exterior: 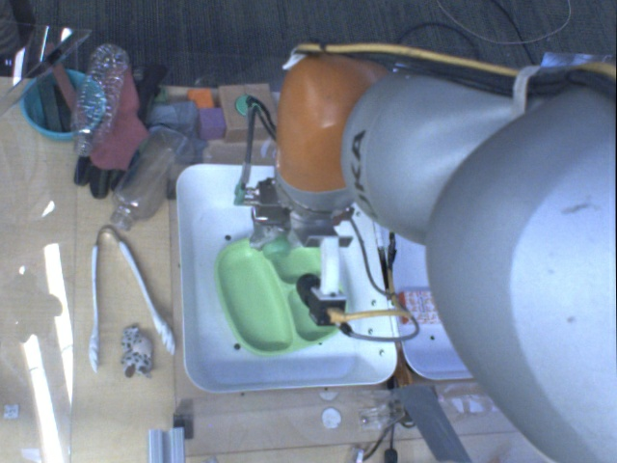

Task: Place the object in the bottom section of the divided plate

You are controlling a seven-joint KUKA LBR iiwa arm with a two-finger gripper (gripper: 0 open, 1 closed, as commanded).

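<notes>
A light green divided plate [253, 302] lies in the left white bin [202, 249]. Its big left section shows bare green. The arm, with its orange band, reaches in from the right and hangs over the plate's upper right part. My gripper [289, 244] is low over the plate's top right section, mostly hidden beneath the wrist. The object itself cannot be made out between the fingers or on the plate.
A clear plastic bottle [145, 177] lies at the bin's upper left corner. White tongs [130, 287] and a small spotted toy [136, 350] rest on the bench to the left. Coloured blocks [212, 109], a blue bowl [48, 104] and a brush [96, 99] sit behind. The right bin [434, 355] is largely covered by the arm.
</notes>
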